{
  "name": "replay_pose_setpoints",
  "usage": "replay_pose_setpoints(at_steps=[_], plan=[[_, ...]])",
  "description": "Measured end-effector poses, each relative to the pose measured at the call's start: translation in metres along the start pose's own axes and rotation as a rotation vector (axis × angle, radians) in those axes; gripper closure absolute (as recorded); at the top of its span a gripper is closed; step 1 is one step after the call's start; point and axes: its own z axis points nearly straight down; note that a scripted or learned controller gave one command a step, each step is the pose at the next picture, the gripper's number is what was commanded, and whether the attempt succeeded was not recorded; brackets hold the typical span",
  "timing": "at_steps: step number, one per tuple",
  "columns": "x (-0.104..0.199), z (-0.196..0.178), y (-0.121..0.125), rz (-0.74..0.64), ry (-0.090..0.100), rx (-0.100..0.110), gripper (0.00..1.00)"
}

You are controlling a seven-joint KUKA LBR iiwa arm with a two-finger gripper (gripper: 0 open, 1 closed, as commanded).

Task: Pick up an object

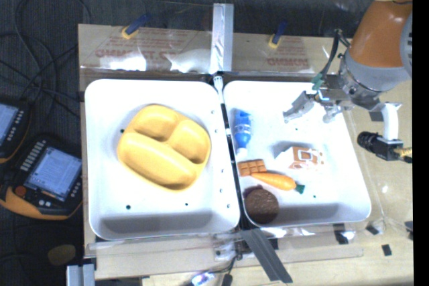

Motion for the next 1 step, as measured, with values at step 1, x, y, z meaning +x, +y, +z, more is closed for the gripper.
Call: replay_pose_setpoints(at_steps=[1], plan=[[0.0194, 0.1250, -0.0799, 0.085, 0.001, 0.003, 0.00]])
